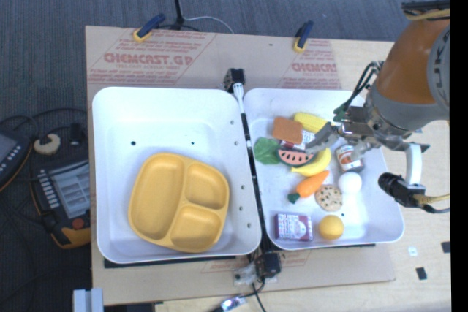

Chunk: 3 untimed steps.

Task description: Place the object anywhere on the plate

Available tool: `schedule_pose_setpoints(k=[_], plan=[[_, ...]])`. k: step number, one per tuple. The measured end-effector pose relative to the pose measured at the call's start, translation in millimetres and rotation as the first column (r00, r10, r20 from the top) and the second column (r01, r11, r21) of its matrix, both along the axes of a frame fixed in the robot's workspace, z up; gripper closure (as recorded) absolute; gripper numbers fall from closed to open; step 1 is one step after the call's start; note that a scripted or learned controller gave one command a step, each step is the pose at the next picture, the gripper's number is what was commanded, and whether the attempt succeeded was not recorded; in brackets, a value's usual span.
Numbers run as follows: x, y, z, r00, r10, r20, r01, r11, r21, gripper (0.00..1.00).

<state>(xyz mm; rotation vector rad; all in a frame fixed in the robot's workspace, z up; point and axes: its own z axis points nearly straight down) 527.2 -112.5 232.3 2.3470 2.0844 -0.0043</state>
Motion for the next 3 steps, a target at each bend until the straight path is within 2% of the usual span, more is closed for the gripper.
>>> schedule_pose_setpoints(k=[1, 2, 3], plan=[[53, -16, 109, 1.000, 0.026, 0.009, -0.026, 1.000, -0.004, 0.00], [-40, -39, 75, 0.999, 0.037, -0.005, -0.037, 0.999, 0.000, 0.00], [3, -88, 243, 0.996, -0.091, 0.016, 0.091, 0.996, -0.006, 0.00]])
